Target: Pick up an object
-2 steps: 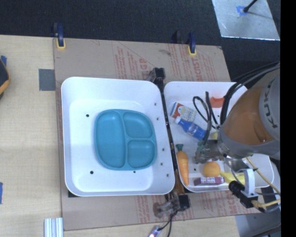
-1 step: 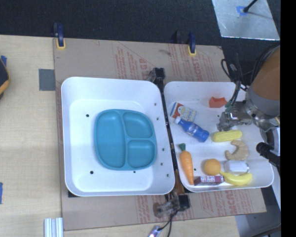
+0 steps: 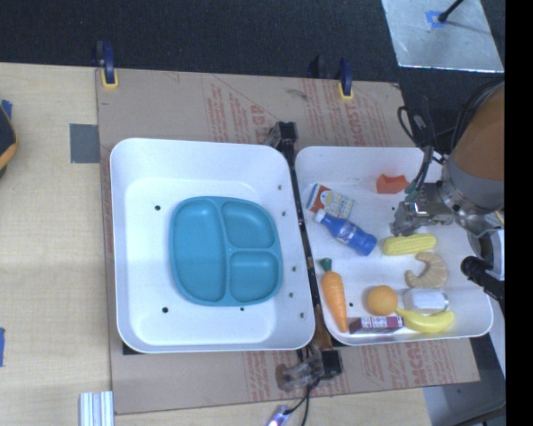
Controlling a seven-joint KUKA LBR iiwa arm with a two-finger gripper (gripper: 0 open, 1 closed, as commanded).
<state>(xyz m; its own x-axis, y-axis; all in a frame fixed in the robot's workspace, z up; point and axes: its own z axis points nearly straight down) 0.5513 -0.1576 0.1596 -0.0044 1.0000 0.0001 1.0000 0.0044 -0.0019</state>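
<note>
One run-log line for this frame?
gripper: above corn cob, right bin | grasp: none visible | blue plate: left bin

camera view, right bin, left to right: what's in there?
Carrot → blue bottle → orange → corn cob → croissant. Several other pieces overlap in the order, so I left them out.

Two white bins (image 3: 124,238), one blue divided plate (image 3: 225,249), one carrot (image 3: 334,299), one orange (image 3: 382,300), one banana (image 3: 429,321), one corn cob (image 3: 409,245)
</note>
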